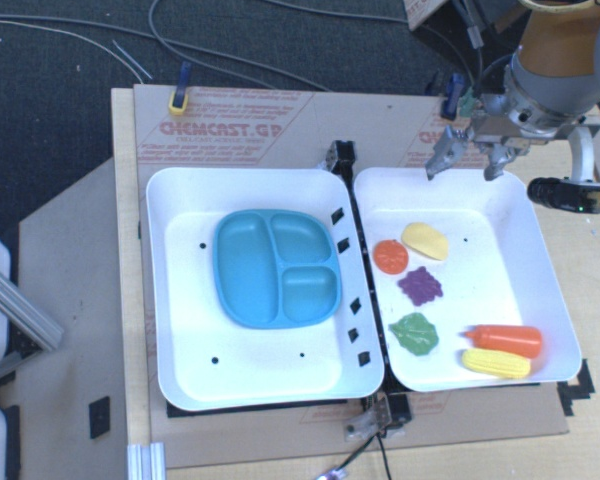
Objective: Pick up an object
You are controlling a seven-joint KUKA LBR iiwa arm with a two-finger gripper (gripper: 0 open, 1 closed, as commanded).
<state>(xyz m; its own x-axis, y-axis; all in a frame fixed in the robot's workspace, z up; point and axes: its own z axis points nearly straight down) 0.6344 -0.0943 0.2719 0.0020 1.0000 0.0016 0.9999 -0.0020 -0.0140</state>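
Gripper (467,168) hangs above the right bin's (546,268) far rim, fingers spread and holding nothing, probably staged for a descent. Nearest candidate, the yellow lemon-like toy (425,240), lies below-left of it beside the orange tomato toy (390,257), inside the bin.

Grey arm (555,78); orange band (565,33); metallic two-finger gripper (467,166); black cables.
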